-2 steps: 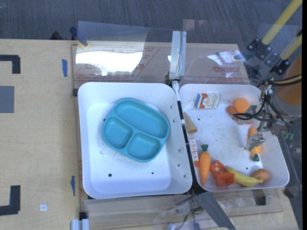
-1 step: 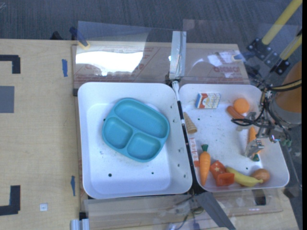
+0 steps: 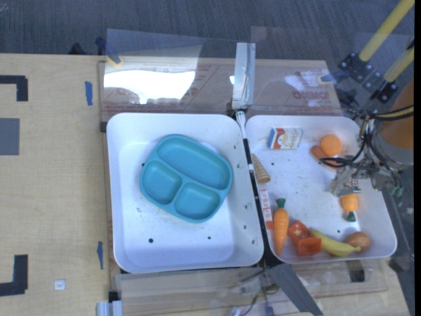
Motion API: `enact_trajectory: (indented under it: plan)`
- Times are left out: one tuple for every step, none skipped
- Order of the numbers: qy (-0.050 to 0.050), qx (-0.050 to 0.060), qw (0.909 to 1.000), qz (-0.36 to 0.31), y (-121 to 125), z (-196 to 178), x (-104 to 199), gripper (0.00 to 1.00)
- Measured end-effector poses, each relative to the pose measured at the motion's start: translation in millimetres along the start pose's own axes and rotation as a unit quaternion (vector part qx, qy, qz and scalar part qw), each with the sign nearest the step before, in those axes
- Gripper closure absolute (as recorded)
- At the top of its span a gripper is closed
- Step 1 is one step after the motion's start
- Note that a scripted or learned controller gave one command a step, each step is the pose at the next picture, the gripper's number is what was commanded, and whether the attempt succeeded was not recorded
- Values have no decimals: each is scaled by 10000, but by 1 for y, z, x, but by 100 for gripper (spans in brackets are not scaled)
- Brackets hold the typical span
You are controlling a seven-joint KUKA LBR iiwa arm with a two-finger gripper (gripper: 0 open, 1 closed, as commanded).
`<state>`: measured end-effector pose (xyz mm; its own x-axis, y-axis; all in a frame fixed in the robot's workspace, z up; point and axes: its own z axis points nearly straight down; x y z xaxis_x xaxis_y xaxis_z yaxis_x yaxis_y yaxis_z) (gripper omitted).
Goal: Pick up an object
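Leftward, the left bin [image 3: 125,176] holds a blue divided plate [image 3: 186,177]. The right bin [image 3: 309,170] holds toy food; the gripper [image 3: 345,184], state unclear, hovers just above a small orange piece [image 3: 349,203].

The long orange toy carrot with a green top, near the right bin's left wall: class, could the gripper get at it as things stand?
Probably yes. The long orange toy carrot lies uncovered, though a red toy tomato sits close beside it. The gripper hovers across the same bin.

Arm [image 3: 395,127]: enters from right edge, wrist angled downward.
Gripper [image 3: 345,184]: low, pointing left; state of jaws indiscernible.
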<state>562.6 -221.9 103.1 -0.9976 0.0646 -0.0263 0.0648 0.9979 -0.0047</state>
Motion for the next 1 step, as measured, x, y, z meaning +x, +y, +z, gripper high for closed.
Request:
enact_trajectory:
  plan:
    - [11, -3, 10000, 1, 0, 1, 1, 0]
